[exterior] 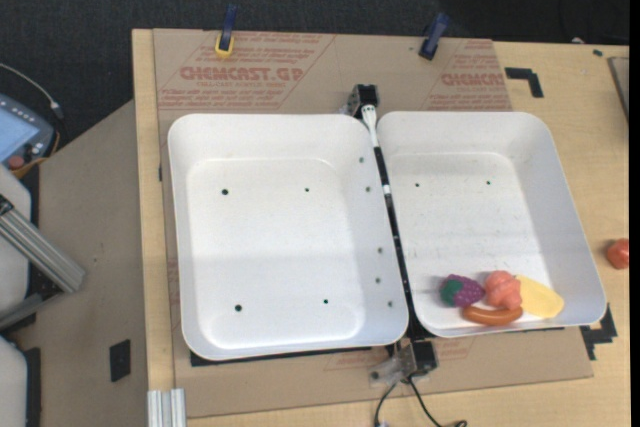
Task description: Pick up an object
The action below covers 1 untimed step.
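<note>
Four small objects lie clustered in the near right corner of the right bin (560,205): a purple grape cluster (462,290) at the left of the group; a pink-orange lumpy piece (504,288) just right of it; a yellow wedge (541,299) touching that piece on its right; an orange sausage shape (491,315) lying along the bin's near wall, under the other three.

The left bin (190,215) sits beside the right bin, their inner rims meeting along a dark strip (388,215) that runs from far to near; four dark dots mark the left bin's floor.

Both bins rest on a brown cardboard sheet (300,65) with red printing, covering the counter (90,245); a yellow-and-blue clamp (227,37) and a blue clamp (434,35) grip the sheet's far edge; a small orange item (619,253) lies on the sheet near the counter's right edge, apart from the right bin.

The claw's state cannot be told from this view.
</note>
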Each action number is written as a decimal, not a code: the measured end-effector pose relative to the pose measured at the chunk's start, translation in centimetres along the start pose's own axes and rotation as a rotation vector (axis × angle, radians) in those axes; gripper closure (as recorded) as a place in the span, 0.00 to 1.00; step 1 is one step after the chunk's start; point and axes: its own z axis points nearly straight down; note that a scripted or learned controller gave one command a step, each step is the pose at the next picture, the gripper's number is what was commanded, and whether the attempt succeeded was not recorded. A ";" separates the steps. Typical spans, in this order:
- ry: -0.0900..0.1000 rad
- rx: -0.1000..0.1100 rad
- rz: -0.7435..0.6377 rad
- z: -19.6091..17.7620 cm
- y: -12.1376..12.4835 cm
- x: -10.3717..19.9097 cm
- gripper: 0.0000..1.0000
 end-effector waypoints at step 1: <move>0.011 0.017 0.002 1.6 -2.5 0.2 1.00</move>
